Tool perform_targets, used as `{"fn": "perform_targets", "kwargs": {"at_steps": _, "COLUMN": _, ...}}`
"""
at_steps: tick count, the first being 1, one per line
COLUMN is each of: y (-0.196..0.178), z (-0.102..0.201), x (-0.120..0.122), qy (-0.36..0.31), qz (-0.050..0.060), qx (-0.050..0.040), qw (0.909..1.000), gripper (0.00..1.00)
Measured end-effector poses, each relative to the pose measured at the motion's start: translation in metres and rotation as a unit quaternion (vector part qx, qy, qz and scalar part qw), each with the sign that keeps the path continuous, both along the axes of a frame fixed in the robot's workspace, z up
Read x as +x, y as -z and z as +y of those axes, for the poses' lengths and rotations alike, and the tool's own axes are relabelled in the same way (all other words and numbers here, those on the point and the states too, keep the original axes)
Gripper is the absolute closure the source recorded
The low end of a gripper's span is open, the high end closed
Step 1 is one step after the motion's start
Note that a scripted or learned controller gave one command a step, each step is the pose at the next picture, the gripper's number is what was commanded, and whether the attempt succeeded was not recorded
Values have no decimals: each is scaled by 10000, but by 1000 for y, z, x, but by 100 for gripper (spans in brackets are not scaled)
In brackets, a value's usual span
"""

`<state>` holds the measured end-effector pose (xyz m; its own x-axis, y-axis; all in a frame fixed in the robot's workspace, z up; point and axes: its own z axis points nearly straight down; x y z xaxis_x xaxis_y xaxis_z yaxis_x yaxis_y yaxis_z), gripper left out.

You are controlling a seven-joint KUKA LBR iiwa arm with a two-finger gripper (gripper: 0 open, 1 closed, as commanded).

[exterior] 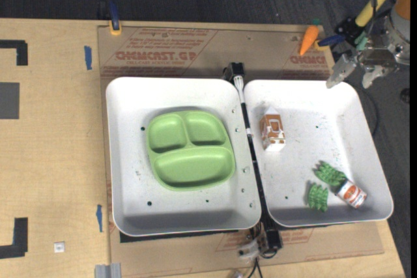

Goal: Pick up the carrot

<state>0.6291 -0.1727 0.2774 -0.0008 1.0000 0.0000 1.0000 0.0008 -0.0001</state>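
The carrot (309, 41) is small and orange with a green top. It lies on the cardboard sheet behind the right bin (365, 140), outside both bins. My gripper (352, 73) hangs over the right bin's far right corner, a short way right of and nearer than the carrot. Its two fingers (336, 71) stand apart, open, with nothing between them.
The left bin (124, 140) holds a green divided plate (190, 149). In the right bin lie a small white and orange carton (273, 131), two green leafy pieces (329, 174) and a red and white can (352, 194). A blue clamp (115, 17) grips the cardboard's far left.
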Motion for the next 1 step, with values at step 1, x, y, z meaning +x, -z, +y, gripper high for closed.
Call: {"fn": "perform_targets", "kwargs": {"at_steps": 1, "y": 158, "z": 40, "x": -13, "qy": 600, "qz": 8, "qx": 3, "qw": 9982, "gripper": 0}}
